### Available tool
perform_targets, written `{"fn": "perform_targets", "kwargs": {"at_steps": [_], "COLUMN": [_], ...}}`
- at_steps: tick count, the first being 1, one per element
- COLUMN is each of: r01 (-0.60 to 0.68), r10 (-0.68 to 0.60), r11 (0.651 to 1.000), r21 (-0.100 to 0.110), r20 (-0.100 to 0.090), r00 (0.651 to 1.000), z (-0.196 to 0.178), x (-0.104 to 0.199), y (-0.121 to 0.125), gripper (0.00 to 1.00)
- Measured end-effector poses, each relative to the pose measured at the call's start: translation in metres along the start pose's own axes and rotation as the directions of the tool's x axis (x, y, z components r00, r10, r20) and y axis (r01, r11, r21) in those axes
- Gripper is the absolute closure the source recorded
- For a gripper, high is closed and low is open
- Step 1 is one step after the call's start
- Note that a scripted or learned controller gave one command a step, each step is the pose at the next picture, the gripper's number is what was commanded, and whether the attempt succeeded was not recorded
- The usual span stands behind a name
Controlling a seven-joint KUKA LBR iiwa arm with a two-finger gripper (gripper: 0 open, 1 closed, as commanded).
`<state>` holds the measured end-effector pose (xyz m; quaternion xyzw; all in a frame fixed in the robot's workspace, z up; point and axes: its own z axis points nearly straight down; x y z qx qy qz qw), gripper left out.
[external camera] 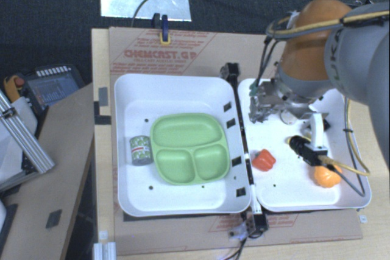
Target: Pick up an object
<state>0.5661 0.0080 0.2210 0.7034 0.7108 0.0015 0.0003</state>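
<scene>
where claw (259, 110) hovers over right bin (286, 193) | red object (264, 159) near, seemingly apart

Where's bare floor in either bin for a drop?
Left bin: far strip, past the green plate and can. Right bin: near strip between red piece and orange piece. Crowded under the tool.

So on the surface (158, 52): two bins side by side. The left bin (177, 79) has a divided plate (189, 148) in the middle, with a small can (141, 150) just beside its left edge. The right bin (286, 192) has a lumpy piece (264, 160) by its left wall and a round ball (326, 176) toward its front right corner.
</scene>
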Motion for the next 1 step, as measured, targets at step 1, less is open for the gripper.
{"fn": "perform_targets", "kwargs": {"at_steps": [1], "r01": [0.0], "r10": [0.0], "r11": [1.0], "r21": [0.001], "r20": [0.0], "r00": [1.0], "z": [0.0089], "x": [0.0555], "y": [0.0059], "gripper": [1.0]}}
